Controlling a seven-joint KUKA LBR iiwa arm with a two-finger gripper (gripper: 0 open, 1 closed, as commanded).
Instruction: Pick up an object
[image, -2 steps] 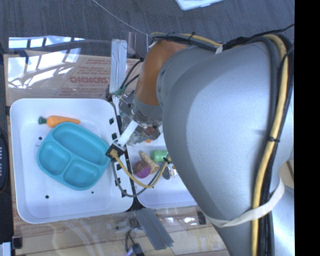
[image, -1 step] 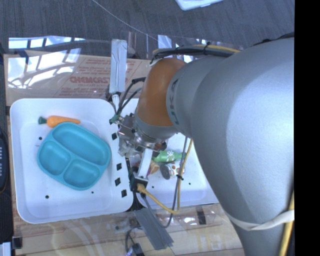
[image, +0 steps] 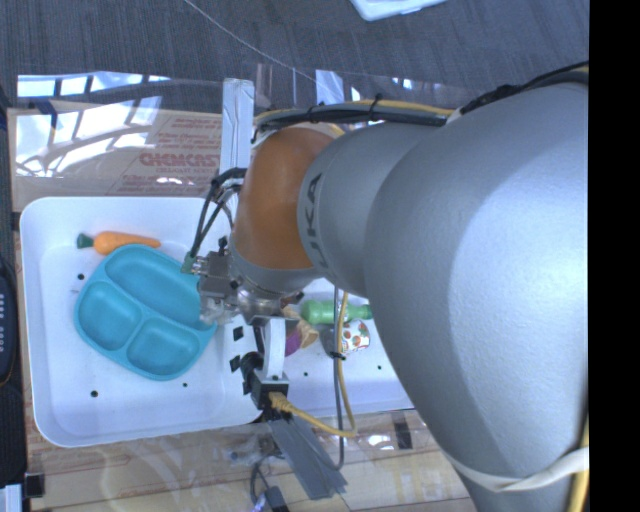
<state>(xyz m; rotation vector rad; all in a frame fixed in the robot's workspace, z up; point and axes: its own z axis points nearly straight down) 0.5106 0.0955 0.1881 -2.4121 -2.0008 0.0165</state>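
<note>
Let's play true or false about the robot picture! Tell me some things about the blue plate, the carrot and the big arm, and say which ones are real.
1. The blue plate has three sections. True.
2. The carrot lies on the blue plate. False: it lies in the white bin, just beyond the plate's edge.
3. The arm has an orange band. True.
4. The blue plate sits on the bench outside the bins. False: it sits inside the left white bin.
5. The carrot is purple. False: it is orange with a green top.
</note>
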